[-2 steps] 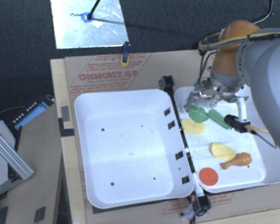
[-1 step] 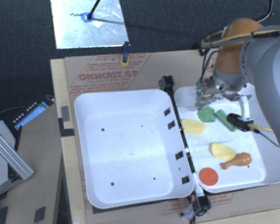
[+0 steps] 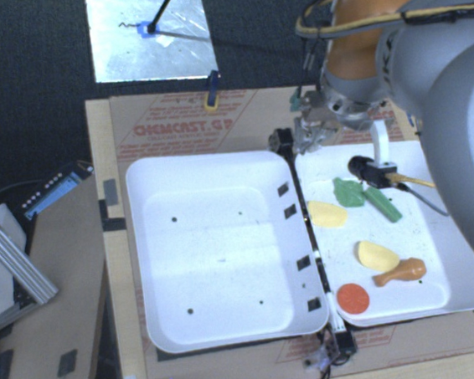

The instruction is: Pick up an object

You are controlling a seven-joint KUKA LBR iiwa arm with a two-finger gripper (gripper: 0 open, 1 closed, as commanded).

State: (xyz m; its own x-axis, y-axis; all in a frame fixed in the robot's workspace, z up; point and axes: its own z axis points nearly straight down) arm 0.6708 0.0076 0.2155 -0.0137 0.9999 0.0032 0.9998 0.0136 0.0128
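Note:
Several small items lie in the right bin (image 3: 462,283): a green leafy piece (image 3: 364,195), a pale yellow piece (image 3: 328,214), a second yellow piece (image 3: 376,256), a brown drumstick shape (image 3: 401,272) and an orange-red disc (image 3: 353,298). My gripper (image 3: 309,137) hangs over the far left corner of the right bin, close to the divider between the bins, up and left of the green piece. Nothing shows in its grasp. The grey arm with its orange band covers the bin's far right part.
The left bin (image 3: 218,245) sits beside the right one, with black clips (image 3: 299,237) along the shared rim. A black cable connector (image 3: 370,169) hangs over the right bin's far side. A shiny plate (image 3: 152,33) lies beyond the bench.

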